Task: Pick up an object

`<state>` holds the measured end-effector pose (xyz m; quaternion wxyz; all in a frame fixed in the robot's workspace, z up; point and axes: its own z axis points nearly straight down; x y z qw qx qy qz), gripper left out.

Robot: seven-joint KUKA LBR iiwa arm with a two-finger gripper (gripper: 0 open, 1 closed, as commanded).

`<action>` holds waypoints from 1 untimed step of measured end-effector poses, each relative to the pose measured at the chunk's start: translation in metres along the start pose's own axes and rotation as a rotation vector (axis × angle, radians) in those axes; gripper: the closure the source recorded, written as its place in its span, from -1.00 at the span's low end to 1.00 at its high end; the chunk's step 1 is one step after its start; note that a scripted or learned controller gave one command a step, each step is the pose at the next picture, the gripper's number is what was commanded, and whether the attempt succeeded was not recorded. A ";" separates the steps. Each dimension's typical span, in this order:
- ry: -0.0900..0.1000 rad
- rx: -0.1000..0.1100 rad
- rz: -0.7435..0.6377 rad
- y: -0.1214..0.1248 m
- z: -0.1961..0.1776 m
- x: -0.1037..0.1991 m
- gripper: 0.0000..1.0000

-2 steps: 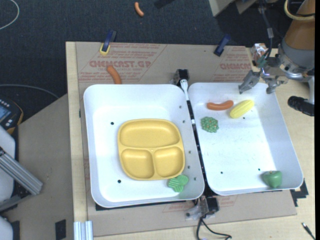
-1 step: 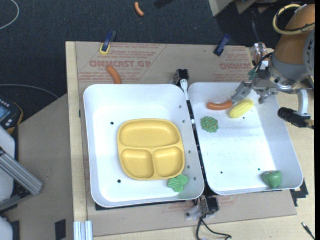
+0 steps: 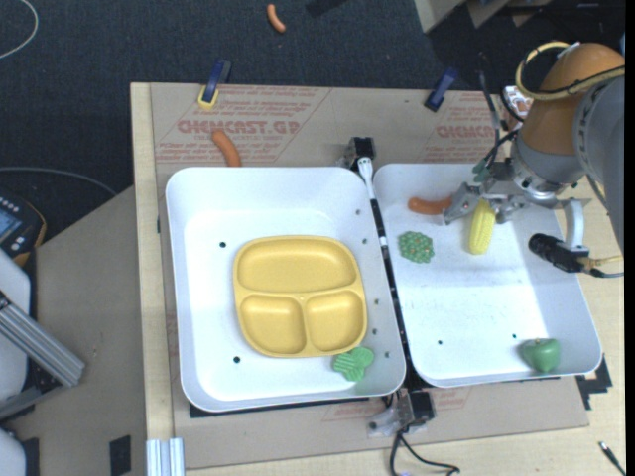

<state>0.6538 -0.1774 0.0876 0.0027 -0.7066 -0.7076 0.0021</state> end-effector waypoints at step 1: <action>-0.001 -0.004 0.000 0.000 0.003 0.001 -1.00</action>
